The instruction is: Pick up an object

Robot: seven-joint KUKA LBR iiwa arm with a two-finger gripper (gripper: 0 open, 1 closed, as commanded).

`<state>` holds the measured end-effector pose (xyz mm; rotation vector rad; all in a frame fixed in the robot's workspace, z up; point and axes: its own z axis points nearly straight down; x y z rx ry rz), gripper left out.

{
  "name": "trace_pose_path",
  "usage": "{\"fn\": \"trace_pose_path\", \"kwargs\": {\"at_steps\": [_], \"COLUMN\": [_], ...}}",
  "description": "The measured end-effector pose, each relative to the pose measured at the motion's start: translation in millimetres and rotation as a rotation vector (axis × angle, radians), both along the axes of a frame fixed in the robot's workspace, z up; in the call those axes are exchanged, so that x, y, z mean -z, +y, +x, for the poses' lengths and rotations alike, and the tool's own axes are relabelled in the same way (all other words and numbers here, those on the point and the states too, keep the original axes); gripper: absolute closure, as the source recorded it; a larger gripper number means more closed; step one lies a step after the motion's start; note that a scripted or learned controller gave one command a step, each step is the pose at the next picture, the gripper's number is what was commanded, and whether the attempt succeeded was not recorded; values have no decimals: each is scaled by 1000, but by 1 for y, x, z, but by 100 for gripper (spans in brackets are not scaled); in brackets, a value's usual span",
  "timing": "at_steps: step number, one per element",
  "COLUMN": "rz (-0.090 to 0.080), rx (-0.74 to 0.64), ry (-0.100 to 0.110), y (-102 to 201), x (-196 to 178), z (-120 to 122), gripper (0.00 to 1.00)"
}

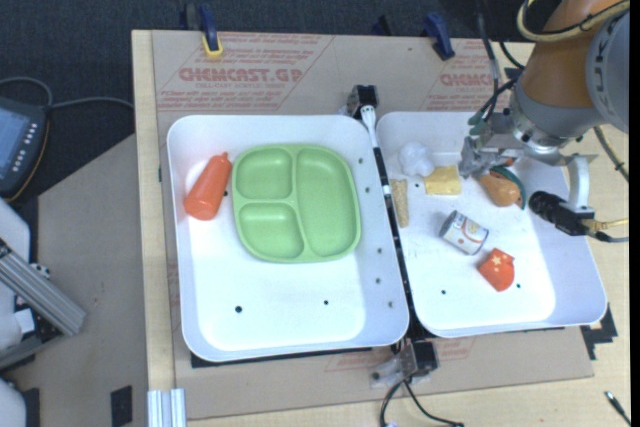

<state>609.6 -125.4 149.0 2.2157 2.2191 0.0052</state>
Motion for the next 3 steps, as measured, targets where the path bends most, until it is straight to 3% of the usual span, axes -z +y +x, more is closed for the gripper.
{"fn": "trace_pose_path", "kwargs": {"at_steps": [2,3], "rz": [0,3], "rx": [1,-1], "ry": [1,9], "y": [-7,23], "x": [-78,-81], "z": [7,-24], "gripper": [100,100]}}
